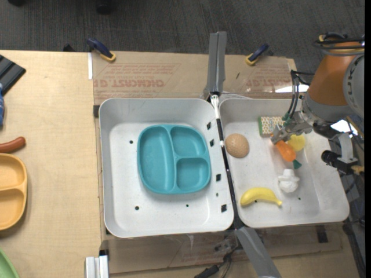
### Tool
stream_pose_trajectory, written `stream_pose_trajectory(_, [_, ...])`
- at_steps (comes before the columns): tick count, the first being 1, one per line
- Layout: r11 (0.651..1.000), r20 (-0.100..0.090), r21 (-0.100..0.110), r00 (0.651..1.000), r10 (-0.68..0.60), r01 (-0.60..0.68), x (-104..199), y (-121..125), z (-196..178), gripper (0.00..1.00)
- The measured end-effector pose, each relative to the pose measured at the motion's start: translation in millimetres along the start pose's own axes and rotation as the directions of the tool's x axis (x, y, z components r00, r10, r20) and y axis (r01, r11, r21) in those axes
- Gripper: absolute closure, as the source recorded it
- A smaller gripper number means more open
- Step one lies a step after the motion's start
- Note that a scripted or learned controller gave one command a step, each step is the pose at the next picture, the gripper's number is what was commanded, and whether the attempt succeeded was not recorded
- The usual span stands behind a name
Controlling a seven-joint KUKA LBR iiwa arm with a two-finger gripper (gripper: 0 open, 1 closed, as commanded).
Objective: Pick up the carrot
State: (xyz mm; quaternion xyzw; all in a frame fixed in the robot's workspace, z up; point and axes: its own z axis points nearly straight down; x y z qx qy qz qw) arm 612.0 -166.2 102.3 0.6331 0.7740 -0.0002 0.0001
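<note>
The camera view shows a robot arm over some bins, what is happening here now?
The grey arm reaches in from the right, and its hand is down over the carrot in the right bin. A banana, an egg-like brown ball, a white object and a yellow item lie there too. The left bin holds a teal divided plate.

high slanted overhead view of both bins (110, 155)

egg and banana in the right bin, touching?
Apart. The camera view shows bare white bin floor between the egg and the banana, which lies nearer the front edge of the right bin.
</note>
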Motion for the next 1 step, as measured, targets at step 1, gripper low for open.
stream_pose_trajectory(1, [0.996,0.0,-0.001,0.996,0.093,-0.093,89.2,30.7,-90.0,1.0])
